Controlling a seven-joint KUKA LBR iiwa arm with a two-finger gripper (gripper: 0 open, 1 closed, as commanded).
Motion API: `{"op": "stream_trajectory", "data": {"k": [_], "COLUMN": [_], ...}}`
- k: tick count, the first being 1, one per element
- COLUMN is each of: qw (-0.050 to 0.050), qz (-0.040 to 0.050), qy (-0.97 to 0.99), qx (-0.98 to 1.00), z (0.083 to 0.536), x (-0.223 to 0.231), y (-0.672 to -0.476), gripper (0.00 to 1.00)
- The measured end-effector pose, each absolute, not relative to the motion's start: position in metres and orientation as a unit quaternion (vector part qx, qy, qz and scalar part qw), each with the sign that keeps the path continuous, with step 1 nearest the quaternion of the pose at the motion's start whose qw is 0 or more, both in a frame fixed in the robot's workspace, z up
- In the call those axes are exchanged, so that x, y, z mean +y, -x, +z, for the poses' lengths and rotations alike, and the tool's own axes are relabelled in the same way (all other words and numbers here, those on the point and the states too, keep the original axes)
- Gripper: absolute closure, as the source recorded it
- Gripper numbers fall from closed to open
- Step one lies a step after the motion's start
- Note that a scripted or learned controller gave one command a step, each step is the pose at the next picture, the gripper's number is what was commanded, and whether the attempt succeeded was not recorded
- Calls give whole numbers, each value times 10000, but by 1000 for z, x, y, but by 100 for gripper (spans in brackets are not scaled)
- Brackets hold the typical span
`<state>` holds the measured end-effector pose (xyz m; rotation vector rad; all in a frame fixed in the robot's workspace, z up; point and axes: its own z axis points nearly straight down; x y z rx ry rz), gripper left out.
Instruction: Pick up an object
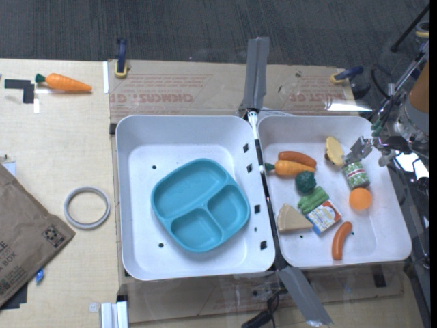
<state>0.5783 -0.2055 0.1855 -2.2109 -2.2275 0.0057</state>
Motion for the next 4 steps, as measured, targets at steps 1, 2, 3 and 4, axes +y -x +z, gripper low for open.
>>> {"op": "stream_trajectory", "data": {"k": [1,2,3,4], "qw": [39,20,5,6], "qz": [-26,10,12,17], "qy": [7384,7405,7548,7214], "qx": [-6744,-6721,-6560,-6925], "z": [101,108,194,155], "x": [-213,-219,-181,-182], "y": [-600,-598,-625,-647], "gripper": [0,100,100,100]}}
